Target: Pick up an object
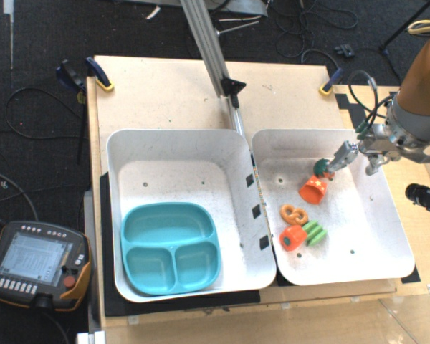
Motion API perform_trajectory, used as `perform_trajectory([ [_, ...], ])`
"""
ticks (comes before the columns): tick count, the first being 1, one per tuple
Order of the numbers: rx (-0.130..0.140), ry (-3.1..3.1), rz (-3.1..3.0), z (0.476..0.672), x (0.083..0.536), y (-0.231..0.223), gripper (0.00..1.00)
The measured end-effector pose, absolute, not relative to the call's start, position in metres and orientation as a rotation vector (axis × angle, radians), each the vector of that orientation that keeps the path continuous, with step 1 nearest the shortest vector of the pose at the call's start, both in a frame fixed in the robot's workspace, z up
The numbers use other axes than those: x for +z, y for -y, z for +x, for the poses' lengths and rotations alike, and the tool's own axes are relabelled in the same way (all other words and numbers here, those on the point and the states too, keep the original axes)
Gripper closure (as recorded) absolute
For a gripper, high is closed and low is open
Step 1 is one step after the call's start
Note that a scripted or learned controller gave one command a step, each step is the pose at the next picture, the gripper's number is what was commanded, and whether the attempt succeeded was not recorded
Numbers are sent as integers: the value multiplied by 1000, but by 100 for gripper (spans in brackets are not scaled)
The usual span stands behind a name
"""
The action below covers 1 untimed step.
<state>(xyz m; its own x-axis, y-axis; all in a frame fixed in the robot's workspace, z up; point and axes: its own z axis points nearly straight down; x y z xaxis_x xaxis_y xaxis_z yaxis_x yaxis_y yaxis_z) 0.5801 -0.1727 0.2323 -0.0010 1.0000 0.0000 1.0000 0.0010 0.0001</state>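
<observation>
In the right bin (376,213) lie several small toys: a dark green piece (320,167), an orange cup-shaped piece (313,190) just below it, a pretzel-shaped orange piece (294,213), and an orange-red round piece (292,239) beside a ridged green piece (314,233). My gripper (358,161) hangs over the bin's upper right part, open. Its left finger (340,157) reaches down to the dark green piece and touches or nearly touches it. Nothing sits between the fingers.
The left bin (129,156) holds a blue three-compartment tray (170,248). A slanted metal bar (208,41) runs from the top down to the divide between the bins. Clamps sit at the bench's back corners. A teach pendant (36,264) lies off the bench at lower left.
</observation>
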Motion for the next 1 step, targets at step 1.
perform_trajectory([
  [1,-3,-2228,2217,647,119,172,0],
])
